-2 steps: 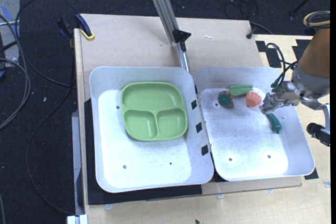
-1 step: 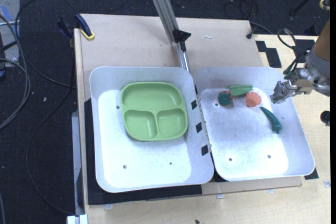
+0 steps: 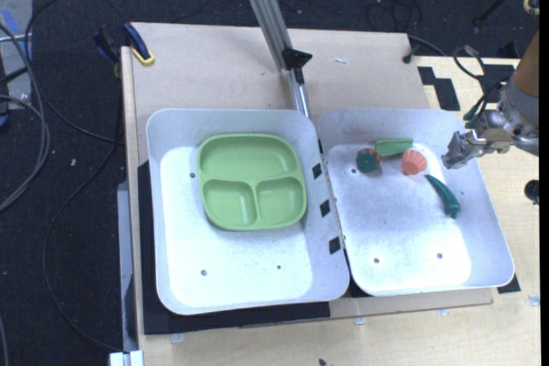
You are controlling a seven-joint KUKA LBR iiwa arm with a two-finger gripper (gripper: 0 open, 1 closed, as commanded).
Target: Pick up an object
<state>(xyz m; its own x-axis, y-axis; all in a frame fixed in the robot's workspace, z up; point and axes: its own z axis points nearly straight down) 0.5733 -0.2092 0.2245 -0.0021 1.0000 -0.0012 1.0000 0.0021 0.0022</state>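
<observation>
Four small objects are lying in the right bin [image 3: 480, 266]: a green-and-red piece [image 3: 369, 160], a green piece [image 3: 394, 147], an orange piece [image 3: 414, 161] and a dark green pepper [image 3: 444, 195]. The gripper [image 3: 456, 152] is hovering at the bin's right rim; its finger state is unclear. A green divided plate [image 3: 253, 182] is sitting in the left bin [image 3: 171, 270].

Green pod [image 3: 443, 195], orange shell [image 3: 414, 161], green-red toy [image 3: 369, 160], right bin [image 3: 480, 270]

Grey arm [image 3: 525, 94], orange band at upper edge; silver-grey metal hand [image 3: 457, 152], blocky, small dark cable loops.
</observation>
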